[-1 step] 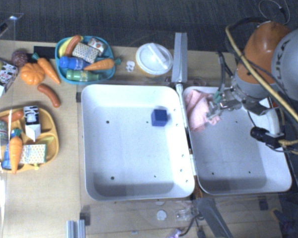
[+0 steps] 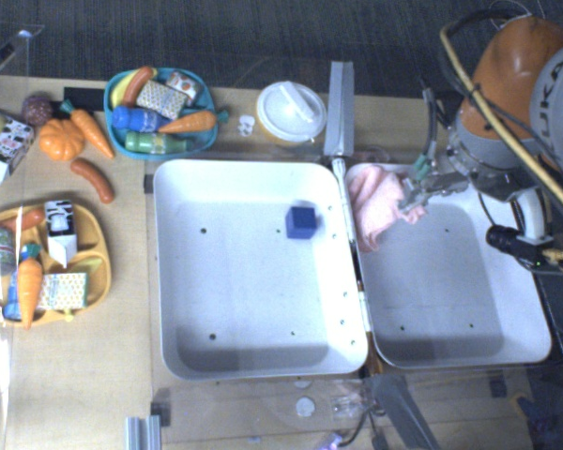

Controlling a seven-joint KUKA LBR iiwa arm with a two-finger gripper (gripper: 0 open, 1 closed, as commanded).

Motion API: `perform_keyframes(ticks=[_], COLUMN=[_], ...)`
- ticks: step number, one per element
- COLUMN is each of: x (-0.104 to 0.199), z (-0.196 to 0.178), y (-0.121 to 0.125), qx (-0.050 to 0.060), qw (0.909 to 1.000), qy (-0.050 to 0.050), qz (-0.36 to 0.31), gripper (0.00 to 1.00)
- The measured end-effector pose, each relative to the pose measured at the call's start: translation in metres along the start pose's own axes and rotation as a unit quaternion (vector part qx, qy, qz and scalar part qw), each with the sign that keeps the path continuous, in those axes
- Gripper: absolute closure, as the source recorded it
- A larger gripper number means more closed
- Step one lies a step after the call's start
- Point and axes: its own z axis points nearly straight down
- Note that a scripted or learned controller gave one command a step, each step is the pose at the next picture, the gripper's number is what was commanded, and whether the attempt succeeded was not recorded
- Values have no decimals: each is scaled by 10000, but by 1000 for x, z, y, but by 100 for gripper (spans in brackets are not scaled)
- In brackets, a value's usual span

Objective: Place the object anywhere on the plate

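Lying in the left bin point(image 2: 253, 345), a small blue cube point(image 2: 302, 221) is sitting apart from everything else, near the bin's far right part. Beyond it in the right bin point(image 2: 469, 345), the gripper point(image 2: 418, 191) is pinching the edge of a pink cloth point(image 2: 375, 204) that is bunching in the far left corner.

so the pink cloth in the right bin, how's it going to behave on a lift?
Probably floppy: the pink cloth lies crumpled against the right bin wall. Likely light, and it would drape rather than hold shape. The gripper sits at its edge, so a pinch may catch one fold only.
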Motion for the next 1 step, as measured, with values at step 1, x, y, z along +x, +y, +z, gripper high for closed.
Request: perform_keyframes(ticks=[1], x=[41], z=[-9], y=[24], qx=[-2], qw=[9796], qy=[1], qz=[-2010], gripper=[100])
